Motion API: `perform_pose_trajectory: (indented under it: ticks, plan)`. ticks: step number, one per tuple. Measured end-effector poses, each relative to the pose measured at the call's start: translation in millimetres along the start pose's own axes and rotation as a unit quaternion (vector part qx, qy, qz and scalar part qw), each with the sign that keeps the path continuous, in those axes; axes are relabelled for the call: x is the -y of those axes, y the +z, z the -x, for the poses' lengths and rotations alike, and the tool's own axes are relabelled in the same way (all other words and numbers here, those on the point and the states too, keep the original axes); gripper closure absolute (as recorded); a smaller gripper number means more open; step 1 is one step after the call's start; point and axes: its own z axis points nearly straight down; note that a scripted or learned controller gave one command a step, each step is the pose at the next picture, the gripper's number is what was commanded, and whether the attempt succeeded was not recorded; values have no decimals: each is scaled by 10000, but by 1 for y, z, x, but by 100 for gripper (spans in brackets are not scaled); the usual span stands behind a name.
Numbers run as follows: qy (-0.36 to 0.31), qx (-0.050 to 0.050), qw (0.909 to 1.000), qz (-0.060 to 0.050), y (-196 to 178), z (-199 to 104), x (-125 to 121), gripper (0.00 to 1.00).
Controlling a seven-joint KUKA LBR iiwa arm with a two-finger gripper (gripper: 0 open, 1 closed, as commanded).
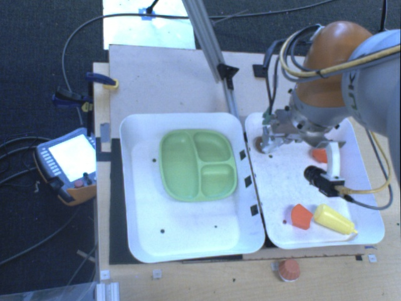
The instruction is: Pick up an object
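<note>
Pale and bare at the back, the bench (pixel 163 80) bears two white bins. Seen from above, the left bin (pixel 135 187) holds a green divided plate (pixel 198 165). The right bin (pixel 276 180) holds an orange block (pixel 301 216) just beside a yellow cone (pixel 334 220) at its front. The gripper (pixel 268 142) hangs low over that bin's far left corner, apart from both; parted or together, I cannot tell. The block looks light and rigid, probably best pinched across flat sides.

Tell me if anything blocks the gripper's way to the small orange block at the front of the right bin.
Nothing visible does. The gripper hangs over the far left corner of the right white bin; only bare floor lies between it and the small orange block. The yellow cone-shaped piece lies beside the block, off that line.
</note>
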Motion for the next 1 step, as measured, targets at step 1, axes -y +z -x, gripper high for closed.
perform_pose_trajectory:
  ticks: [1]
  plan:
    - [-5, -2, 10000, -6, 3, -60, -14, 100]
